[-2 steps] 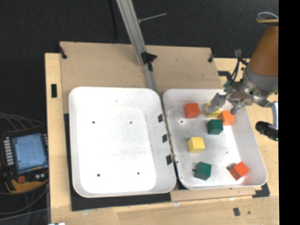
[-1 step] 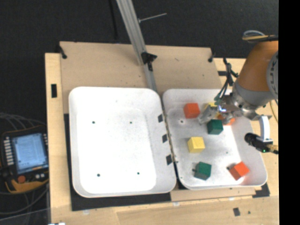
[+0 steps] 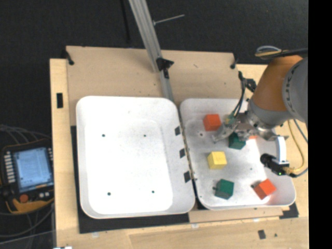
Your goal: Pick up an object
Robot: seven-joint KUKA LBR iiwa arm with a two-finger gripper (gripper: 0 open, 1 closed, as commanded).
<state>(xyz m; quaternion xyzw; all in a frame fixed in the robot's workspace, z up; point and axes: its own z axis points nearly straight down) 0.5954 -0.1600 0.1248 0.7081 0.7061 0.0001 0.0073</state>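
While the grey arm's two-finger gripper point(image 3: 234, 132) sits low over the right white bin point(image 3: 199, 113), you cannot tell how its fingers stand. A dark green block point(image 3: 237, 142) lies just beneath it, partly hidden. An orange cube point(image 3: 211, 122) sits just beside, with a yellow cube point(image 3: 217, 160) near. A slightly off-centre close could likely nudge the green block aside or clip the orange cube, leaving nothing gripped.

Arm point(image 3: 275, 90) over right bin point(image 3: 199, 113), orange, yellow, green blocks point(image 3: 224, 189) inside
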